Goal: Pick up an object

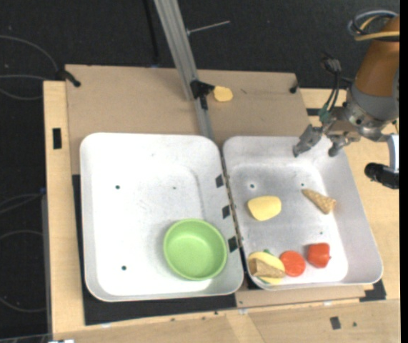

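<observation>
Two shallow white bins sit side by side on the bench, seen from the one camera above.

Left bin (118,163): holds one green bowl (195,249), upright, near its front right corner.

Right bin (364,241): holds the loose pickable items. One pale yellow lump (264,207) lies near the middle, well apart from the rest. One tan wedge (319,201) lies just to its right. Along the front edge, a yellow-and-tan piece (266,266) sits in the corner, touching or just beside a red-orange round item (293,263), with a red item (319,254) next in line.

Off-bin: one small yellow object (223,93) rests on the brown board behind the bins, beside a slanted metal post (178,41).

Gripper (321,143): hangs over the back edge of the right bin, fingers spread apart, nothing between them. Judged as poised for a descent; no object is lifted yet. The yellow lump, standing alone, looks the easiest take, since the front cluster risks a crowded grasp.
</observation>
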Controlling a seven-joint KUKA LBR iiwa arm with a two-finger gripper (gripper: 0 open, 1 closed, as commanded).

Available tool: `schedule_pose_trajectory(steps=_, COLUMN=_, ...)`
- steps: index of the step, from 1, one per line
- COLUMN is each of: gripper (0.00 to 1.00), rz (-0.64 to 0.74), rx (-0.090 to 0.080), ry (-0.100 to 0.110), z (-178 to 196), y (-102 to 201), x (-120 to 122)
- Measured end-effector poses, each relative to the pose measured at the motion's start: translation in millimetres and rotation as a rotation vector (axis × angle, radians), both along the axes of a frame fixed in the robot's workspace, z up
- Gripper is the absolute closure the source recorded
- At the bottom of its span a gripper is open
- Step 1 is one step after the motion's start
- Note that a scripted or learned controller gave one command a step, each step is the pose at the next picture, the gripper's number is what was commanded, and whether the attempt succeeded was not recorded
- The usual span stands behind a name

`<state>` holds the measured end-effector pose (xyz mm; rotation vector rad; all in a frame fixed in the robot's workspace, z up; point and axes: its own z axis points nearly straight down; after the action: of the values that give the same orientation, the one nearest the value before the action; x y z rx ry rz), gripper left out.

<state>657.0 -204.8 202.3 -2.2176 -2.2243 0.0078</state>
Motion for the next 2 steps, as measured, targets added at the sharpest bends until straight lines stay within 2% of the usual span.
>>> schedule_pose_trajectory(steps=2, gripper=0.0, rz=-0.001, rx=0.0, ry=0.0, z=-99, y=4, x=-6)
